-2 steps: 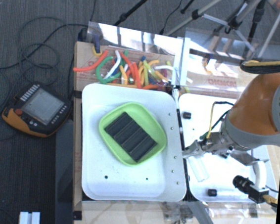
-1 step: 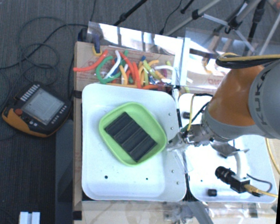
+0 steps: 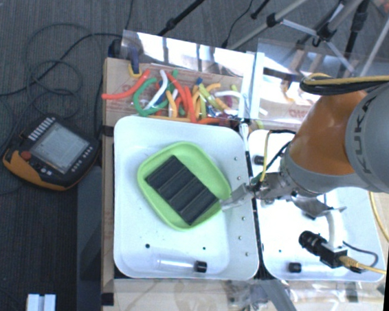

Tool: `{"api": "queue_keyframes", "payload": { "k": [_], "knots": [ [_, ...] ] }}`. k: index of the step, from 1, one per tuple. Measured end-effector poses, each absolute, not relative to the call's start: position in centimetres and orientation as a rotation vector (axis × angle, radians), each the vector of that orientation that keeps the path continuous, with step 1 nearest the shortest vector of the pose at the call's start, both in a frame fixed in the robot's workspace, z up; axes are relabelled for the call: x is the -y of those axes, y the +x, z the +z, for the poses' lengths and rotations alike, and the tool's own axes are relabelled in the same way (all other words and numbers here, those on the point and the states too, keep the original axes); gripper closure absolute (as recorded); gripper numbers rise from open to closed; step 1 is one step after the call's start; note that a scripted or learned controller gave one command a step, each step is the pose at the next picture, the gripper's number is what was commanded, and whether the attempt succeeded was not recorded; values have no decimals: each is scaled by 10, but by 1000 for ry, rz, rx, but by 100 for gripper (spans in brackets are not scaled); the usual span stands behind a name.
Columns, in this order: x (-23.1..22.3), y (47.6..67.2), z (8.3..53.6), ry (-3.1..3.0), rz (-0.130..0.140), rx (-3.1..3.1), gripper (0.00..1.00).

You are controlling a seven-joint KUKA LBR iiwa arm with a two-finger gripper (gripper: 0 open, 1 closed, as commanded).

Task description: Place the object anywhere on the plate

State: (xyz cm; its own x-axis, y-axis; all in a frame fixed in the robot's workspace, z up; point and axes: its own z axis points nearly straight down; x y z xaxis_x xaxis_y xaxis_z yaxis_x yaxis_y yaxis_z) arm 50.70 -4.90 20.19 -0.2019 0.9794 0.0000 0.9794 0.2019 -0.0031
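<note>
Dark ridged slab (image 3: 181, 185) flat on green plate (image 3: 150, 195) in left bin (image 3: 122, 247).
Gripper (image 3: 235, 198) just beside plate's right rim; finger spread impossible to tell, wrist masked by arm (image 3: 342, 132).

Arm (image 3: 349, 133) comes in from the right, grey w/ orange band above the wrist, bent low over the bench. Wrist points left and down. Gripper (image 3: 235, 198) sits at the arm's left end, slim grey fingers (image 3: 233, 199) angled down-left, close together.
</note>
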Motion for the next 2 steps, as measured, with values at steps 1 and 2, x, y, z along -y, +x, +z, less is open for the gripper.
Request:
{"api": "queue_keyframes", "payload": {
  "k": [1, 2],
  "knots": [
    [-21, 490, 182, -2004, 6, 2414, 0],
    [40, 553, 183, -1943, 5, 2468, 0]
  ]
}}
